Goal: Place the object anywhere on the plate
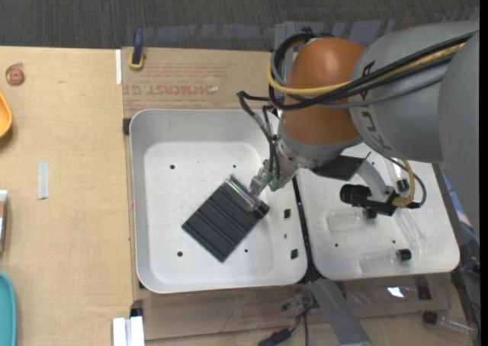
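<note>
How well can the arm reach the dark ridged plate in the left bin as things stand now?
Probably well. The hand is already at the upper right corner of the dark ridged plate, which lies flat in the left bin. Nothing lies between them, and the floor around the plate is bare.

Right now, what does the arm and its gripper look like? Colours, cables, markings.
The arm is grey and bulky, with a rounded orange band above the wrist. Black and yellow cables loop around the band and run along the grey link. The gripper is small, metallic, with a greenish part. No readable markings.
</note>
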